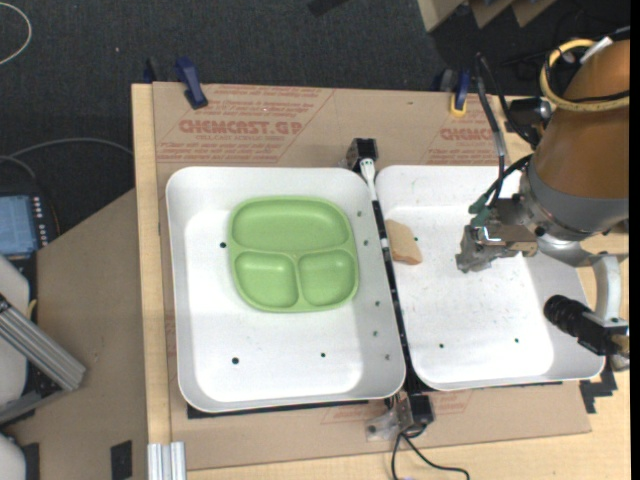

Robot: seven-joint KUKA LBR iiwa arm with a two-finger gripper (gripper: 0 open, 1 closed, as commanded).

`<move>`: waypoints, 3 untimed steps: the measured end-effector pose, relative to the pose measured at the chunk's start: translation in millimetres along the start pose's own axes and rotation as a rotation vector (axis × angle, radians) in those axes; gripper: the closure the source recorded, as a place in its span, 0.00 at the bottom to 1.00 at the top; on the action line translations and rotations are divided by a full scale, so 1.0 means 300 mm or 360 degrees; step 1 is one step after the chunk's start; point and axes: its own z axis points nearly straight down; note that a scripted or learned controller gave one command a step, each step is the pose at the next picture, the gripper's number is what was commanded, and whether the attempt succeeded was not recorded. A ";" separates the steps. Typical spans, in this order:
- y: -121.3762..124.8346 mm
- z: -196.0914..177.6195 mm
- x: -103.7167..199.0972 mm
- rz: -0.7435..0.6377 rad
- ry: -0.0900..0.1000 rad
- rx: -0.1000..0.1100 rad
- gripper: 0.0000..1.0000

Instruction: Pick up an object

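A small tan wedge-shaped object [403,242] lies in the right bin [470,353], close to its left wall. A green divided plate [293,253] with three compartments rests in the left bin [270,373]. My gripper [480,253] hangs over the middle of the right bin, a short way right of the tan object and apart from it. Nothing shows between its fingers.
A black divider strip [385,268] runs between the two bins. Blue and yellow clamps [190,81] hold the cardboard at the back edge. A black handle-like part [575,320] juts over the right bin's near right corner. Cables lie at the front.
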 end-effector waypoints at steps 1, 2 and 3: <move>-0.026 -0.265 0.147 -0.0012 0.0001 -0.0026 1.00; -0.030 -0.311 0.517 -0.0022 0.0003 -0.0018 1.00; -0.029 -0.601 0.447 -0.0002 0.0002 -0.0028 1.00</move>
